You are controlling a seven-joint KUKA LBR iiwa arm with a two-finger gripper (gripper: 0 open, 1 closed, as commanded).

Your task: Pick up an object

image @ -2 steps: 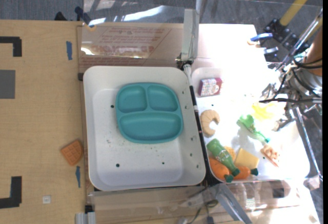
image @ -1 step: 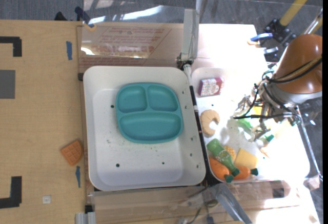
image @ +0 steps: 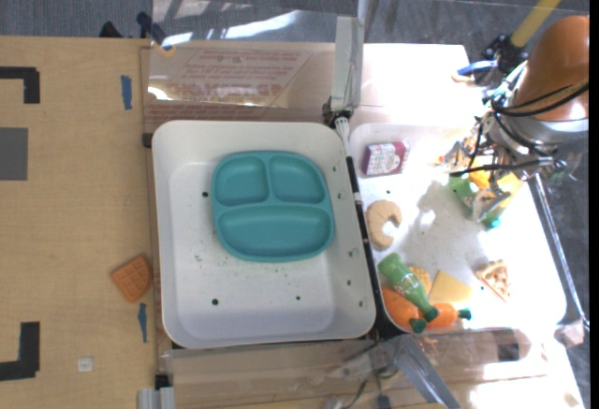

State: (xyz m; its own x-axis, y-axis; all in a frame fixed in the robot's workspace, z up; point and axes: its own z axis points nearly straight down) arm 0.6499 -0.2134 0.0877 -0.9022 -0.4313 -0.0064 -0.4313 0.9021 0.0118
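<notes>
Camera view: hovering at the right bin's [image: 552, 239] far right edge, tool [image: 487, 187] among cables and small pieces; open or closed, cannot tell. Lying near: croissant [image: 382, 222], green bottle [image: 409, 285], carrot [image: 412, 312]. Risking a snag or empty grab amid clutter.

The left bin [image: 178, 211] is white, flecked with dark specks, and bears a teal plate [image: 271, 206]. The right bin [image: 440, 220] is glaring white. In it lie a pink-and-white packet [image: 384, 157], a tan croissant [image: 382, 221], a green bottle [image: 406, 284], an orange carrot [image: 416, 312] and a yellow wedge [image: 450, 287]. Left of the bins the bench [image: 65, 211] is tan cardboard with black marks, with an orange waffle [image: 132, 277] on it.
</notes>
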